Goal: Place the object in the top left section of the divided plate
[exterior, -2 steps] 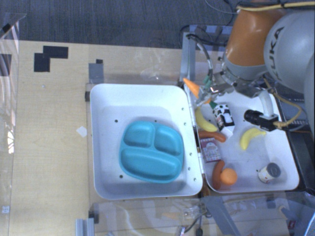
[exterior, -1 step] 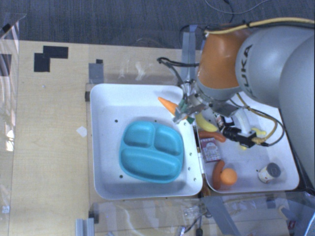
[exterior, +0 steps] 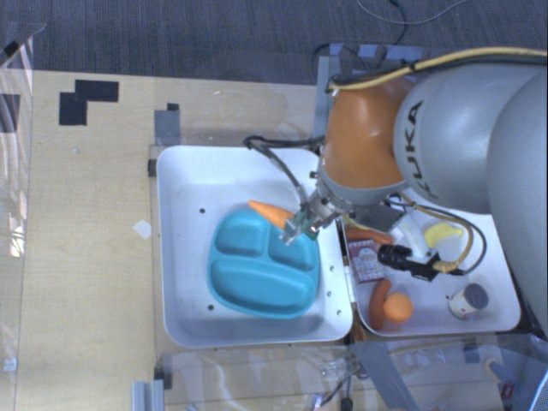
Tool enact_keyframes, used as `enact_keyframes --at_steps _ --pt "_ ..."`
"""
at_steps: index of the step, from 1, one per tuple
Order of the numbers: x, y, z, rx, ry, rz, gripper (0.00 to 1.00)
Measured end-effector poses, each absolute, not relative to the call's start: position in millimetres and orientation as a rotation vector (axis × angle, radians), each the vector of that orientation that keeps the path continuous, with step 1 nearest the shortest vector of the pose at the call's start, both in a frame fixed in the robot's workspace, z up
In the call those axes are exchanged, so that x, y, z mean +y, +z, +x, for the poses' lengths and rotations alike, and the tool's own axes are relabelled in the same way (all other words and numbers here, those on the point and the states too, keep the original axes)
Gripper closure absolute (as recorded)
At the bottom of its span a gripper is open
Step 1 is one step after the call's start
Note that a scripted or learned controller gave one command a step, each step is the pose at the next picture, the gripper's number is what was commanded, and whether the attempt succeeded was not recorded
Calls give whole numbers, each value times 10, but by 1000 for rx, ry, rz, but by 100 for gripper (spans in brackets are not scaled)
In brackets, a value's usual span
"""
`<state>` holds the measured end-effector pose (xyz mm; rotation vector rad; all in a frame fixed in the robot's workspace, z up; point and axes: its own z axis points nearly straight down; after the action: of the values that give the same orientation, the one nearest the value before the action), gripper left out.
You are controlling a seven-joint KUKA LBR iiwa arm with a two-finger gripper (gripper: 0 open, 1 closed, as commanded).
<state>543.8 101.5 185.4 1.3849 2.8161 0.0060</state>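
Gripper [exterior: 301, 227] sits over the blue divided plate's [exterior: 261, 276] upper right edge, apparently pinching the right end of the carrot [exterior: 268, 212]. Carrot lies across the plate's top rim, long axis running up-left from the fingers. Top left section [exterior: 241, 234] is just left of the tool.

Orange carrot [exterior: 271, 213] slanted at the upper rim of the blue divided plate [exterior: 261, 266] in the left bin.
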Motion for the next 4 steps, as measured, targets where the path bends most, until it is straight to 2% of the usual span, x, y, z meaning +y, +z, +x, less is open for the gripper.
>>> enact_keyframes --at_steps 1,2,3,4 --pt "1628 1556 5164 2665 4 1661 100" --pt "1488 1164 5007 2707 18 1583 100" --pt "2257 2156 5058 2897 8 1204 100" --pt "2153 1535 4948 2908 4 1184 100"
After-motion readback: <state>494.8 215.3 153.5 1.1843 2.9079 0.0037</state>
